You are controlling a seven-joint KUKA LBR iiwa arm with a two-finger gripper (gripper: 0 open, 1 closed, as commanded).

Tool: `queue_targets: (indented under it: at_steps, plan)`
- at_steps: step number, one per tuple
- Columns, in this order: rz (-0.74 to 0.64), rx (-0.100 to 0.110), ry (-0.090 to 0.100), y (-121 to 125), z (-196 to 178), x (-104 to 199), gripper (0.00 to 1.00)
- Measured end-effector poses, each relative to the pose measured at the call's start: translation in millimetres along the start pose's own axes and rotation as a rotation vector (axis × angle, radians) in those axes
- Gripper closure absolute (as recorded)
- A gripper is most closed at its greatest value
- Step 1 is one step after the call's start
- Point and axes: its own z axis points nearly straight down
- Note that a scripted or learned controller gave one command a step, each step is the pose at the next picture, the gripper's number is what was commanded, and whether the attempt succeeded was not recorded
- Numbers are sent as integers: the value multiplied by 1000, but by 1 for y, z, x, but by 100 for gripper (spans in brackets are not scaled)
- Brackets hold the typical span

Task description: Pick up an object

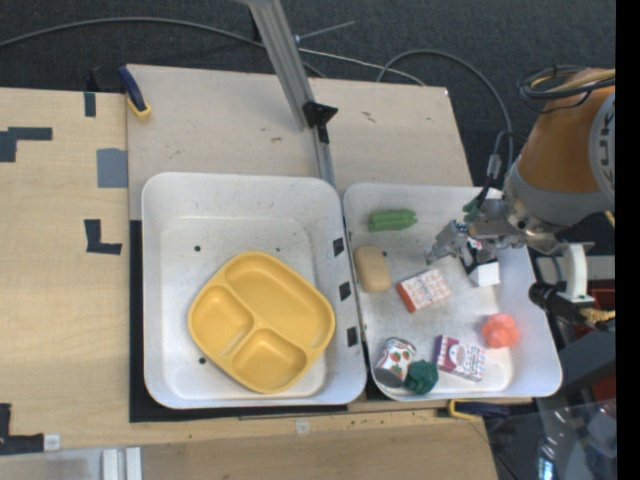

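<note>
A pale wooden surface [60, 268] carries two shallow white bins side by side. The left bin [160, 268] holds a yellow divided tray [262, 320]. In the right bin [540, 368], the red-and-white carton [424, 290] lies near the middle and serves as landmark: a tan oval piece [373, 268] sits just left of it, a green pickle-like piece [391, 220] above it, an orange-pink lump [501, 330] to its lower right, and a purple carton [460, 357] below it. The pincer [462, 249] hangs just upper right of the landmark carton, fingers apart, grasping nothing.
</note>
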Motion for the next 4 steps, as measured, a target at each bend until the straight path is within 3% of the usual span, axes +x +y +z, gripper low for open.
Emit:
queue_targets:
  at_steps: [1,2,3,4]
  plan:
    - [0,0,0,0,0,0,0]
    - [1,6,0,1,64,0,0]
    - [1,-3,-2,2,115,0,0]
    - [-1,-2,0,2,104,1,100]
